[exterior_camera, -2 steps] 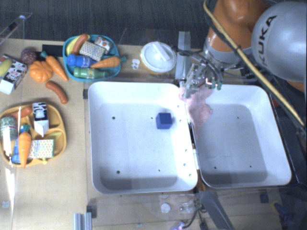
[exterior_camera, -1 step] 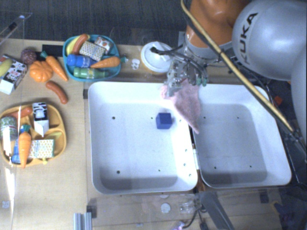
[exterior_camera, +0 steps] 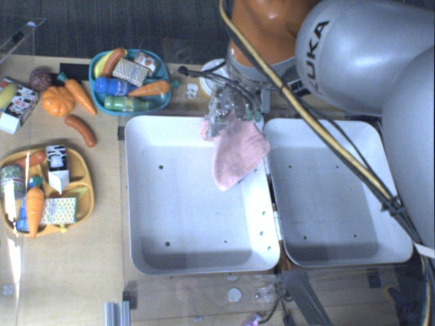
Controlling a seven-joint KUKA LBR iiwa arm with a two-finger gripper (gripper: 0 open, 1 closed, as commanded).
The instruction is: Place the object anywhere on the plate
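Soft pink cloth (exterior_camera: pixel 238 156) hanging from my gripper (exterior_camera: pixel 224 117)

My jaws pinch its top corner, so it drapes over the left white bin (exterior_camera: pixel 149 202).

— What are you looking at on the bench (exterior_camera: pixel 81 270)?

— You have a pale wooden top bearing two shallow white bins: the left bin (exterior_camera: pixel 197 250) and the right bin (exterior_camera: pixel 340 243), touching along their inner walls.

— And to your left of them?

— You see a yellow tray (exterior_camera: pixel 83 175) of toy food near the edge, a blue bowl (exterior_camera: pixel 163 63) of toy food further back, and between them a loose sausage (exterior_camera: pixel 81 130), a carrot (exterior_camera: pixel 81 95) and a small pumpkin (exterior_camera: pixel 56 100).
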